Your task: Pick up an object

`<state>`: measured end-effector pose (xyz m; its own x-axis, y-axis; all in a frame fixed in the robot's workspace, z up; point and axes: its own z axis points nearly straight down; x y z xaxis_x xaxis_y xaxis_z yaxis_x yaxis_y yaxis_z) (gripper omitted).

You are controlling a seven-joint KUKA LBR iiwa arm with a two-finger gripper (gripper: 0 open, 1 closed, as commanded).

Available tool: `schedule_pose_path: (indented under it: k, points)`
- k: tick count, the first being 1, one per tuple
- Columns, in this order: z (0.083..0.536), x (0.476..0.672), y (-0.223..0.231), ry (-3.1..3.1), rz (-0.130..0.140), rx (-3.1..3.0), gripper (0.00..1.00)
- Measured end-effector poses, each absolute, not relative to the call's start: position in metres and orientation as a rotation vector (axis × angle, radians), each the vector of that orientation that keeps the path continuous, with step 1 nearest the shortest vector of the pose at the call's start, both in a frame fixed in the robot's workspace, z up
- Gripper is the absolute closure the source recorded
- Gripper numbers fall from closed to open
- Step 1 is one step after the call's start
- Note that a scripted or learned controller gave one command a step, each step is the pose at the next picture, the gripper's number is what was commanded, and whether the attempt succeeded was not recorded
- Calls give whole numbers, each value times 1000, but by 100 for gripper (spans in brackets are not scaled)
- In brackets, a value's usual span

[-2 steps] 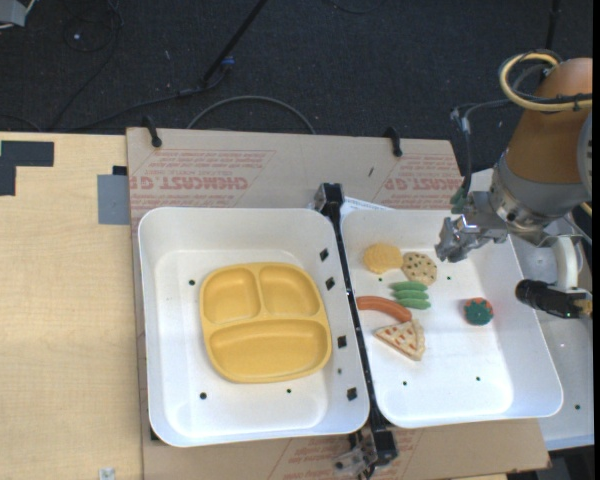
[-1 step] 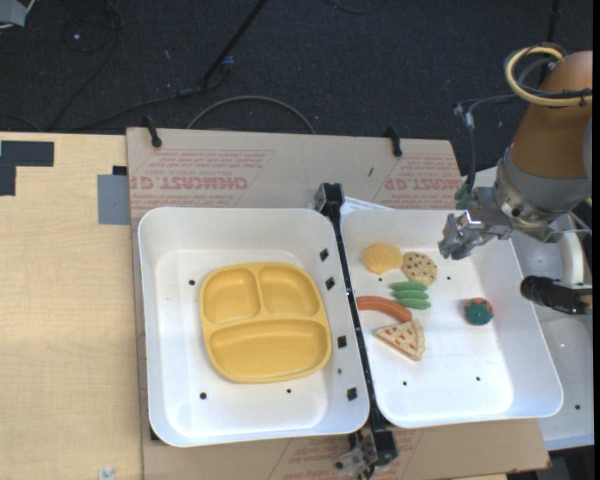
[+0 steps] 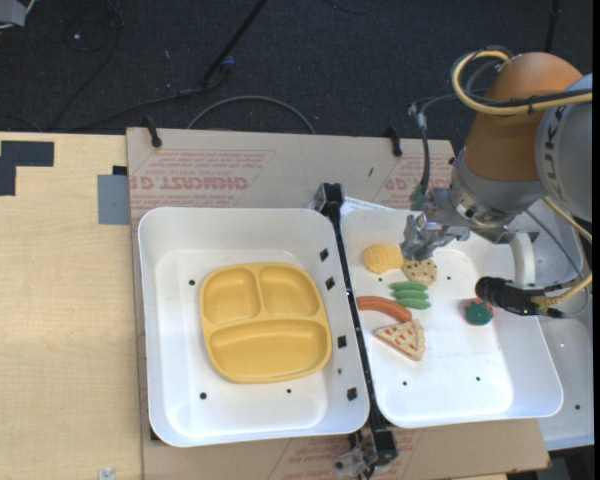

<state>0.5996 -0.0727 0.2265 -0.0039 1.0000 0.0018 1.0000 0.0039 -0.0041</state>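
The gripper (image 3: 418,250) hangs right of centre, directly above the cookie (image 3: 418,270); whether it grips anything, I cannot tell.

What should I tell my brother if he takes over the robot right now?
Gripper: low in the right bin, right over the cookie; I cannot tell if it is open or shut.
Things in the right bin: yellow round piece, green beans, hot dog, pizza slice, small green piece.
Left bin: a yellow divided plate.
Done: the arm has reached the toys.
Left: nothing looks lifted yet, so the pick-up is still to do.
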Motion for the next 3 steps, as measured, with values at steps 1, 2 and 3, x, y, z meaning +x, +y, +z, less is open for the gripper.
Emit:
schedule_pose_path:
  k: [1,2,3]
  points:
    - [232,605,-28,-2225,0,-2214,100]
    - [225,622,25,-2225,1,-2215,100]
    - [215,627,75,-2225,3,-2215,100]
